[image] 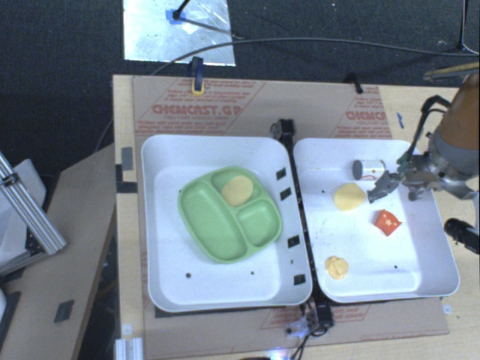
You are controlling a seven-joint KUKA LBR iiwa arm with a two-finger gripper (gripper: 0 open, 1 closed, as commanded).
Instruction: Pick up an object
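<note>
In the right bin (427, 276) lie a round yellow piece (349, 197), a red piece (387, 222), a small yellow lump (337, 267) and a short grey-and-white cylinder (367, 169). My gripper (397, 191) hangs over the upper right part of this bin, just right of the round yellow piece and above the red piece. Its fingers are spread open, with nothing between them. One finger (381, 187) points toward the round yellow piece and nearly reaches its edge.
The left bin (161, 276) holds a green divided plate (217, 231) with a pale yellow item (238, 190) in its top compartment. A black divider with clips (296, 216) runs between the bins. The arm's body covers the right bin's far right rim.
</note>
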